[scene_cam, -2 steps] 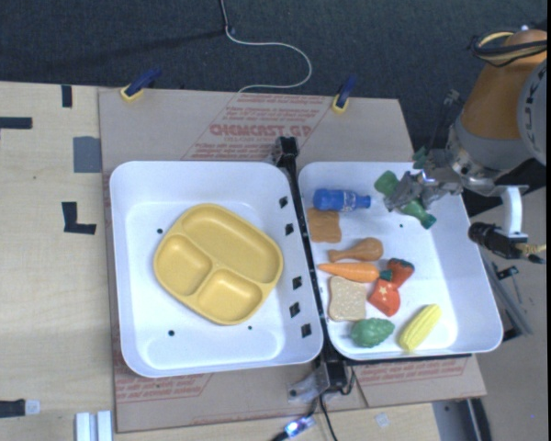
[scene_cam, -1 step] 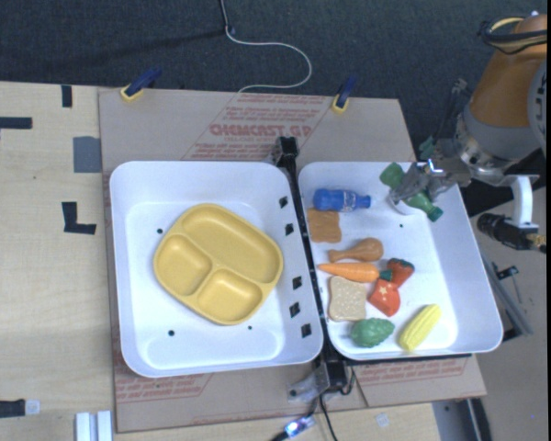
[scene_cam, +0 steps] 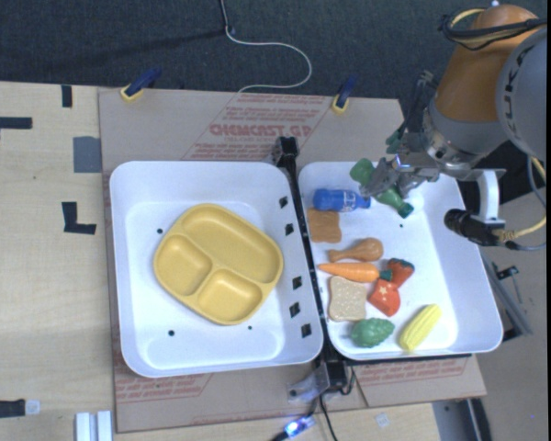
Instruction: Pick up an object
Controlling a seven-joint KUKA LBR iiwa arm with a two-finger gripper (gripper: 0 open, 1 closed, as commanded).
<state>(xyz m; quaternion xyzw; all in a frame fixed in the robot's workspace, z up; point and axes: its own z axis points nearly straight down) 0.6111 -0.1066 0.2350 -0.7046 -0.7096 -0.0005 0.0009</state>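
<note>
At the near edge of the right-hand bin (scene_cam: 459, 274), a green broccoli piece (scene_cam: 367, 331) and a yellow corn cob (scene_cam: 420, 326) lie close to the front wall, with a slice of toast (scene_cam: 347, 298) just behind them. Further in sit a red pepper (scene_cam: 387, 292), an orange carrot (scene_cam: 349, 270) and a tan drumstick (scene_cam: 360, 249), bunched near the wall shared with the left-hand bin (scene_cam: 129, 246), where a yellow divided plate (scene_cam: 218, 262) rests alone. Beyond them lie a brown cracker (scene_cam: 324, 225) and a blue bottle (scene_cam: 340, 199). At the far end, the gripper (scene_cam: 392, 184) hangs low over the bin's back corner among green toy pieces (scene_cam: 364, 170); whether the fingers are spread or closed, or have anything between them, cannot be made out from here.

All the items look like light, hard plastic play food, smooth and likely to slip or roll. The bottle, the nearest clear candidate to the gripper, would probably take a pinch best across its round body at mid-length, since it lies on its side. Open white floor runs along the bin's right half, giving room to come down, while the crowded items along the shared wall leave little clearance. The arm's grey wrist with its orange band (scene_cam: 477, 81) stands over the table's (scene_cam: 37, 246) far right.
</note>
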